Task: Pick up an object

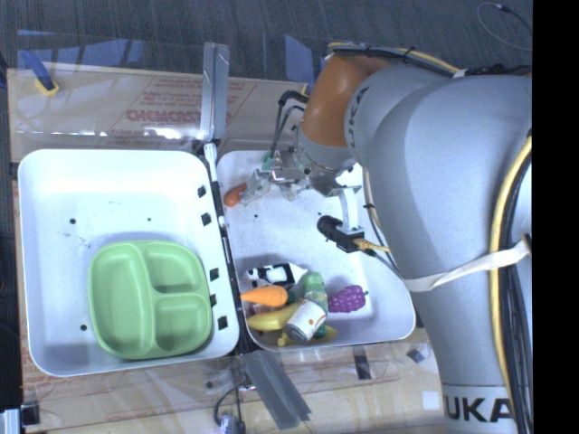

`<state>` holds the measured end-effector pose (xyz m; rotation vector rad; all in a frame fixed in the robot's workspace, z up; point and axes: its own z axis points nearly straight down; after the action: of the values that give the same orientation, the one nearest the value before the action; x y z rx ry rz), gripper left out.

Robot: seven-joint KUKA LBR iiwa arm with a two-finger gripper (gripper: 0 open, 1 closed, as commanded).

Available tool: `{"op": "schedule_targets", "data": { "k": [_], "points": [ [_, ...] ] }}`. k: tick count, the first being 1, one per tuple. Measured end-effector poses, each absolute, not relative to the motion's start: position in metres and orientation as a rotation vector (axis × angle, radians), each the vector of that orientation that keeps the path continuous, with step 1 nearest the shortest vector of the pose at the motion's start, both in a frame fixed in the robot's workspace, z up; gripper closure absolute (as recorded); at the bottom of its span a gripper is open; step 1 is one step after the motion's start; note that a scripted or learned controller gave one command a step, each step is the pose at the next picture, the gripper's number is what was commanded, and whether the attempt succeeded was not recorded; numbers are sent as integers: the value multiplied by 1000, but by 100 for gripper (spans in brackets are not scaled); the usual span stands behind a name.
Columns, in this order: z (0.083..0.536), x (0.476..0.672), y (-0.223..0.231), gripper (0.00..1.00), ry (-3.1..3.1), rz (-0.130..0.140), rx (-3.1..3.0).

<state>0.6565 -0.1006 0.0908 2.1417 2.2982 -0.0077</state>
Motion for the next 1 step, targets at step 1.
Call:
{"op": "schedule_targets", "data": {
  "k": [1],
  "points": [
    [99, 657, -99, 100, 2307, -8, 2136]
  ]
}}
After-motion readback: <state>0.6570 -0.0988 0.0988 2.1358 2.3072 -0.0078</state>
